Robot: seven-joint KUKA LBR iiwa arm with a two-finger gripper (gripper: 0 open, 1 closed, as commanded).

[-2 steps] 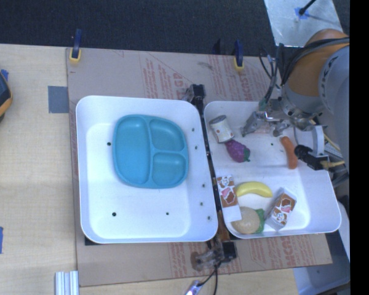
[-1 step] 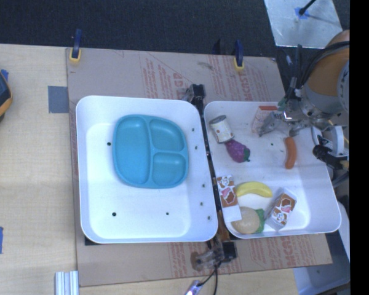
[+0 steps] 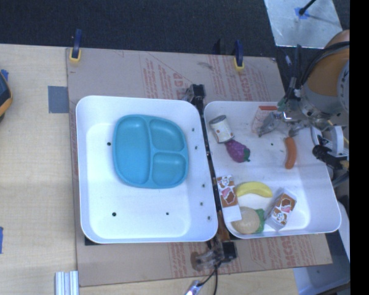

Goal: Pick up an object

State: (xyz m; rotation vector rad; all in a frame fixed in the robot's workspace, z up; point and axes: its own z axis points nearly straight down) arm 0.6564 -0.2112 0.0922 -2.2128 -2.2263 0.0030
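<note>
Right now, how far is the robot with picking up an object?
Nothing looks picked yet. The gripper sits low at the far end of the right bin. The hot dog, eggplant and banana lie on its floor. Grasping and lifting remain.

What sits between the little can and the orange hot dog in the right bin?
The purple eggplant lies between the can and the hot dog, seen in the camera view.

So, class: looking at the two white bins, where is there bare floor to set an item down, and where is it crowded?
Left bin: bare floor in front of and left of the blue divided plate. Right bin: an open patch between the purple eggplant, sausage and banana. Crowded: its front edge, and the back corner under the gripper.
</note>
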